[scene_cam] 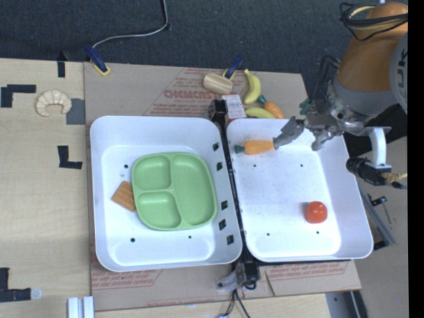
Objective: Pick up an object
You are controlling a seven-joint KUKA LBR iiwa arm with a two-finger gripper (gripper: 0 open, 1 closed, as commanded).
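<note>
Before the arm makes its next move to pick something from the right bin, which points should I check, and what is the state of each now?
1. A target lies in reach: the carrot is in the right bin, near its back wall. Ok.
2. Gripper position: it is beside the carrot's right end. Ok.
3. Carrot between the fingers: cannot tell.
4. Space around the carrot: the bin wall is close at the back and left. Not ok for a wide approach.
5. Second target: the tomato lies alone on the bin floor. Ok.
6. Left bin: green plate stands apart from the arm. Ok.
</note>
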